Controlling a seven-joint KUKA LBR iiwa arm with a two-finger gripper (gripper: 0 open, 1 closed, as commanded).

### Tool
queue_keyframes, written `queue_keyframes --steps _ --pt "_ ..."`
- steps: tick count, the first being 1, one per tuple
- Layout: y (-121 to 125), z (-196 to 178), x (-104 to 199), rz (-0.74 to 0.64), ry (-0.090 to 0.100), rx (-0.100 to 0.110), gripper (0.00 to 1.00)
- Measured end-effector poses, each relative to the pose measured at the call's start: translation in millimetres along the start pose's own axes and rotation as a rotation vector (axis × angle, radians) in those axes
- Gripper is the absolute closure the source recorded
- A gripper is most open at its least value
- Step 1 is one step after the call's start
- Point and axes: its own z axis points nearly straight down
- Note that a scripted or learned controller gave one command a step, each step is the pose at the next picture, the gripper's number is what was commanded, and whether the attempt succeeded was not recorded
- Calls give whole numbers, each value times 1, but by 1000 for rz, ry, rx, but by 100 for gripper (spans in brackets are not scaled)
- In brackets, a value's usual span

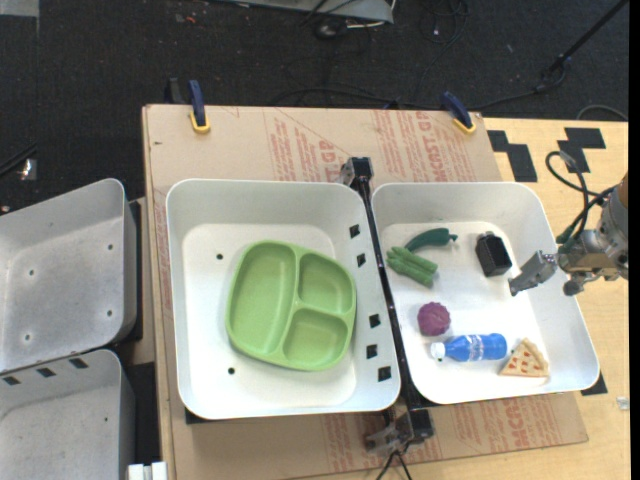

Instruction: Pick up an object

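Camera view: two shallow white bins are seen side by side on the bench (300,138), which is covered with a cardboard sheet held by clamps at its far edge. The left bin (200,218) is occupied by a green divided plate (291,306), lying flat near its middle. The right bin (520,208) carries the loose items, any of which would serve for the pick: a dark green pepper (431,238) and a bunch of green beans (412,265) toward the far left part, a black block (493,254) further right, a purple ball (433,318) near the middle, a blue bottle (474,348) lying on its side just beyond it, and a pizza slice toy (524,360) at the near right corner, just beside the bottle's end. The end effector (533,273) is seen at the right rim of this bin, reaching in from the arm at the right; nothing is seen between its fingers, and how far they are parted cannot be told at this size. It is judged that the approach has only begun, the black block being the nearest candidate. The items are mostly well apart, so little crowding is expected; the bin's raised right wall and the bottle touching or nearly touching the pizza slice are noted as the likeliest hindrances.
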Motion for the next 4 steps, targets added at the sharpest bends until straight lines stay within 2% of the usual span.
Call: queue_keyframes --steps 1,3,4 --pt "3 -6 0 -4 -3 -11 0" --pt "-8 115 -2 -1 -1 -6 0" --pt "-8 148 -1 -2 -2 -9 0"
